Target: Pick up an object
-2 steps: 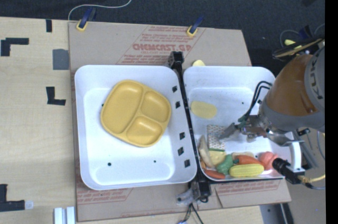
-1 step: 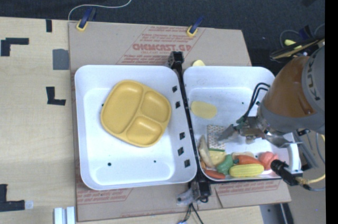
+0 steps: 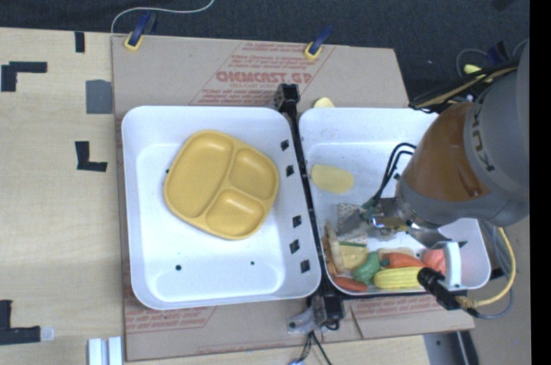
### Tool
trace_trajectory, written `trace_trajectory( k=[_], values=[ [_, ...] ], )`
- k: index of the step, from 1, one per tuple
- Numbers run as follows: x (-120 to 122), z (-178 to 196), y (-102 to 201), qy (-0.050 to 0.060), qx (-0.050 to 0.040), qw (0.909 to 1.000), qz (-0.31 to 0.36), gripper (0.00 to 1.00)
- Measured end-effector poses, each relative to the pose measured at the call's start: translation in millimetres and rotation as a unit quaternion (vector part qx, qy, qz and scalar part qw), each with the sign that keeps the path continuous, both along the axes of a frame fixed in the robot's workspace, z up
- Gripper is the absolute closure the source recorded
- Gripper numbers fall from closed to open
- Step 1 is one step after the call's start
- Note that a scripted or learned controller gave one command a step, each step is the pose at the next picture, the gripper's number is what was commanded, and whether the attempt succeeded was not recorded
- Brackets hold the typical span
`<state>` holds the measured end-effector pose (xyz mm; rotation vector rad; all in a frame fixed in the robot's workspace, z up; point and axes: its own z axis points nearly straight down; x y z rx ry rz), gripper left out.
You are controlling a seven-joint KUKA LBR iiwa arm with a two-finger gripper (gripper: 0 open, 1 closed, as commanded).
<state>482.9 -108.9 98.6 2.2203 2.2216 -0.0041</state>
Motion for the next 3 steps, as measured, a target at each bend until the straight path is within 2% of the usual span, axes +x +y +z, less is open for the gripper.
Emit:
trace_trajectory(
  k=[1,3],
  values=[
    [2.0,-11.0,4.5,-0.007,-0.0091,0.9999,-0.006,0.0],
    [2.0,-11.1,4.3,-0.007,-0.0082,0.9999,-0.005,0.0]
  ],
)
